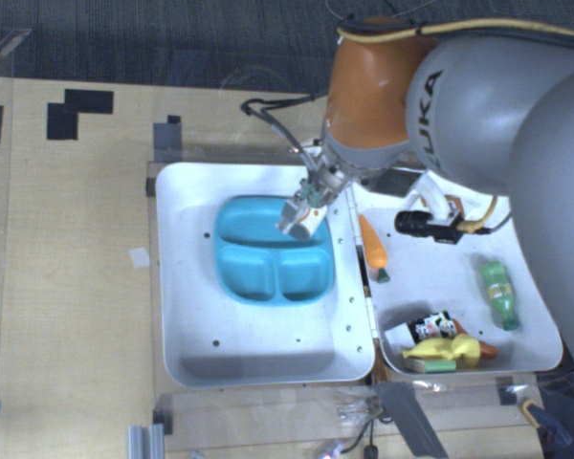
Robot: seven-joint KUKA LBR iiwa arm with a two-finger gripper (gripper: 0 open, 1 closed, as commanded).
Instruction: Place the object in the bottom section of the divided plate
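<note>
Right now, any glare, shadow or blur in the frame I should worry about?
Camera view: the arm looms large and soft, casting shadow on the right bin; gripper small and smeared over the blue plate; mild sheen on the left bin.

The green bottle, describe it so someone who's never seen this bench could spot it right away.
Start at the right white bin, the one under the grey arm. Along its right side lies a small green bottle, on its side and apart from everything else. Its neighbours are an orange carrot by the left wall and a yellow toy at the near edge; only the bottle is pale translucent green.
</note>
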